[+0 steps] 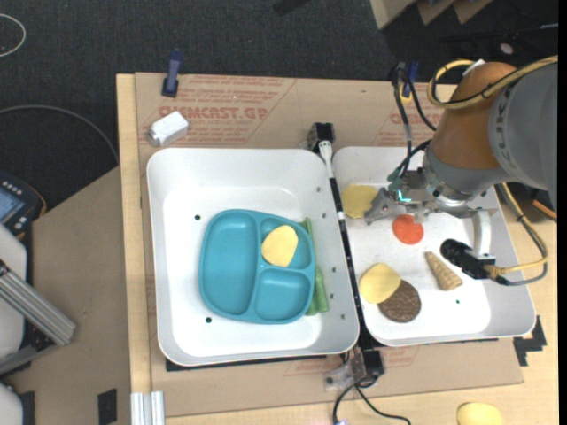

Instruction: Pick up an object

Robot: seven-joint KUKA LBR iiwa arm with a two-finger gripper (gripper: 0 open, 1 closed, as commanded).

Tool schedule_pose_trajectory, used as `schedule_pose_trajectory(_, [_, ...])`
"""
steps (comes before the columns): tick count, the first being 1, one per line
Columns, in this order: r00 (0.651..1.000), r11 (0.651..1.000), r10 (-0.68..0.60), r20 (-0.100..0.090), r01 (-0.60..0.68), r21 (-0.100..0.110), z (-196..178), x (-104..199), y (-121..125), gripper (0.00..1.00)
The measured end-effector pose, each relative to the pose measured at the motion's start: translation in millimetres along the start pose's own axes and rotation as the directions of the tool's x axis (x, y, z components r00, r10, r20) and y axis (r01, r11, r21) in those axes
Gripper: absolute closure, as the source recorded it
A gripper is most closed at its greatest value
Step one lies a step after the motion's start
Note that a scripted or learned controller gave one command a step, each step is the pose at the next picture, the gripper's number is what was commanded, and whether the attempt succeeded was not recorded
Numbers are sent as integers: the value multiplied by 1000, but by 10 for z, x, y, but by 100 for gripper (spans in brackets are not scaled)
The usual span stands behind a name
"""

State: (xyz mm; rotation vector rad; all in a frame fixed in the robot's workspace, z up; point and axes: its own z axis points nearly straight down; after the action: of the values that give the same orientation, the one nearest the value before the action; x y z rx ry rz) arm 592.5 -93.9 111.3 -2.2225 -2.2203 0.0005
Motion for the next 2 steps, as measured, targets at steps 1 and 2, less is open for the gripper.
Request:
schedule_pose_trajectory(1, [1000,1000,2,-2,-2,8,287,-25,-492,0])
schedule_pose_trajectory(2, [1000,1000,2,-2,-2,5,48,-7,-1048,0])
